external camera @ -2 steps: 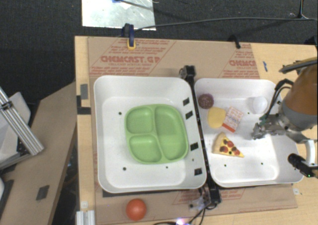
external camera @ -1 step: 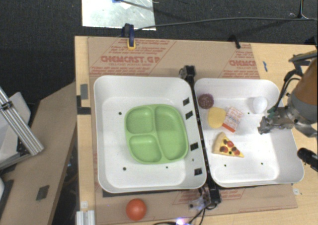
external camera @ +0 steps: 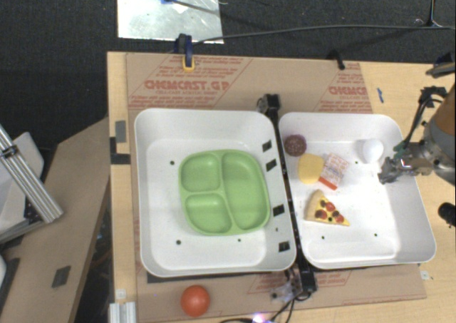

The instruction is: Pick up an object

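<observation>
The right bin [external camera: 370, 247] holds a toy pizza slice [external camera: 326, 210], a yellow block [external camera: 311, 168], a dark red round piece [external camera: 295, 145], a small red-and-white packet [external camera: 333, 169] and a white rounded piece [external camera: 370, 150]. My gripper [external camera: 392, 170] reaches in from the right, low over the bin's right side. It is just below and to the right of the white piece, and apart from it. I see nothing held in it.
A green divided plate [external camera: 224, 192] lies in the left bin [external camera: 153, 243]. A red-orange ball [external camera: 194, 300] sits on the bench in front of the left bin. A black divider with clips [external camera: 279, 179] runs between the bins.
</observation>
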